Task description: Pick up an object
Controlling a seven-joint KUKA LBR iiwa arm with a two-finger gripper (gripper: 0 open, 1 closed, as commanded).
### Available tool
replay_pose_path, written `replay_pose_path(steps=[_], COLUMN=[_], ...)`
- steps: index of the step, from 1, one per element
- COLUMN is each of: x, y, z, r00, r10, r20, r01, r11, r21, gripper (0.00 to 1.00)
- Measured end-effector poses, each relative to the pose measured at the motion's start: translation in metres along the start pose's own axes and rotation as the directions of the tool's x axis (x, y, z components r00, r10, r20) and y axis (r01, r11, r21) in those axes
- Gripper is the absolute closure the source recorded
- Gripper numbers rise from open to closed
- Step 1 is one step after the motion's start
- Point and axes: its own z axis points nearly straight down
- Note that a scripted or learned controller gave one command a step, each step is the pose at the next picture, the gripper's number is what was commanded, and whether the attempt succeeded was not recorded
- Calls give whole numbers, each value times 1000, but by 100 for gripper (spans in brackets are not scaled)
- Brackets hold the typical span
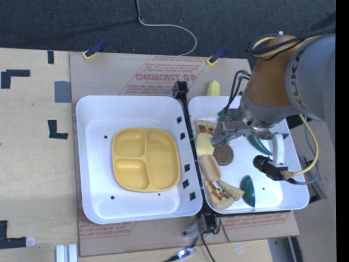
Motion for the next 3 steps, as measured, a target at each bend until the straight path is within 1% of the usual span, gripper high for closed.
replay_pose_path(steps=[1,2,3], x=[61,107,94], y=[-10,-20,-11], z=[-14,-8,-9], r00=[1000,1000,1000], r10=[-2,0,5], r20=[-1,1,2], r01=[2,0,-5], r11=[1000,1000,1000], r21=[-2,0,-2], gripper=[100,100,100])
